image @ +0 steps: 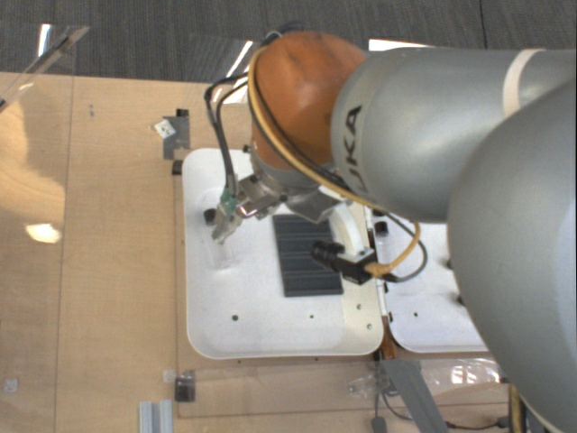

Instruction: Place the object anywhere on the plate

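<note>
A dark grey ribbed rectangular plate lies flat in the middle of the left white bin. My gripper hangs over the bin's left part, to the left of the plate and clear of it, its tip pointing down near the bin floor. A small dark object sits on the bin floor just left of the gripper tip, too small to identify. The arm's orange band and grey body hide the bin's back right part.
The right white bin shows partly under the arm. A black cable connector on the arm hangs over the plate's right edge. A small bracket stands on the wooden bench beyond the left bin's back left corner.
</note>
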Controlling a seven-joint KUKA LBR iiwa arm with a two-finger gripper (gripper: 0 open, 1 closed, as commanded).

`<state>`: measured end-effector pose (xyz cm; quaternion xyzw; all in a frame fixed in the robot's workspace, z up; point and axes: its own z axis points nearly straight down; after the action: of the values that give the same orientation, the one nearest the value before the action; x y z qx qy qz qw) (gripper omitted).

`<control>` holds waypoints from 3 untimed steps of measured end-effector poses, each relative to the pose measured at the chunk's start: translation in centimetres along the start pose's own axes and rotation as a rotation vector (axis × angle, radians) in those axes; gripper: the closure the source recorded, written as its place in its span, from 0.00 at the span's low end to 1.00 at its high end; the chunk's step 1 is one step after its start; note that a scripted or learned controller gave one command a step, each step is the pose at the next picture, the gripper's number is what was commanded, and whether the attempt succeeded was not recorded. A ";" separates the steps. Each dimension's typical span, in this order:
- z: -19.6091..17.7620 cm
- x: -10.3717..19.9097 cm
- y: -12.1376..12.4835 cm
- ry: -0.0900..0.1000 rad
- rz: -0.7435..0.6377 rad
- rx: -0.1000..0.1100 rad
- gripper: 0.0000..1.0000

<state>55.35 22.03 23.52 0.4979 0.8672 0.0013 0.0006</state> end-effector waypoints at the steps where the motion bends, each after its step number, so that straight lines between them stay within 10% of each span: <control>1: 14.4 1.1 -4.9 0.001 0.199 -0.013 0.00; 2: 13.1 -3.1 -8.6 -0.001 -0.228 -0.003 0.00; 3: 14.0 2.7 -5.0 -0.005 0.381 -0.030 0.00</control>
<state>49.67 21.87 9.54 0.6530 0.7572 0.0129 0.0100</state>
